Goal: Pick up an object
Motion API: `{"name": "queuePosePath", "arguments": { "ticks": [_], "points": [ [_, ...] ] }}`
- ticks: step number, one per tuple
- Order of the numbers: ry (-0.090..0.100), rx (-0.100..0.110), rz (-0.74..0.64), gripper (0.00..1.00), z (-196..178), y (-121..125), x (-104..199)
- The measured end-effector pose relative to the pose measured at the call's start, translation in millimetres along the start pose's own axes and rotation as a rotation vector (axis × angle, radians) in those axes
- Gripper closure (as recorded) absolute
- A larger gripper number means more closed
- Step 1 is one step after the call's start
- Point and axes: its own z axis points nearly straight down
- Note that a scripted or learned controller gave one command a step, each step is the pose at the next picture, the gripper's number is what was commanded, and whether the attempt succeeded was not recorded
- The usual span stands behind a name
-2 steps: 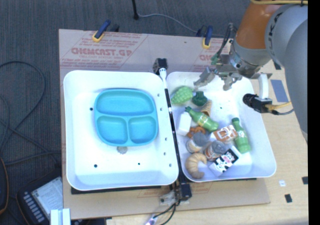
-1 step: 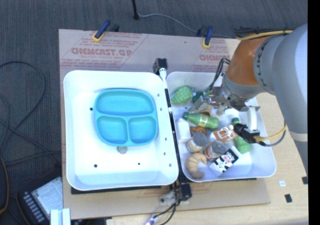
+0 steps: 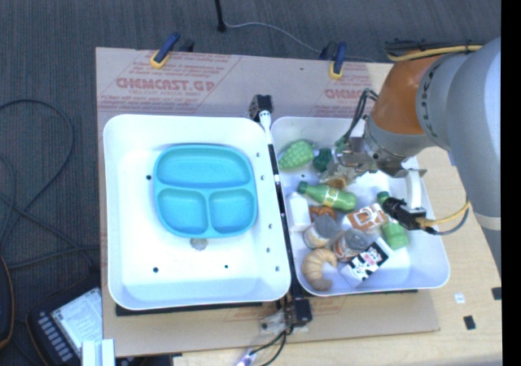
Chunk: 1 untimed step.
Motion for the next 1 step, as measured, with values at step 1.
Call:
{"name": "queuePosePath", "arguments": {
  "ticks": [1],
  "points": [
    [0.002, 0.007, 0.000, 1.00, -84.9, -66.3, 8.4]
  ]
}}
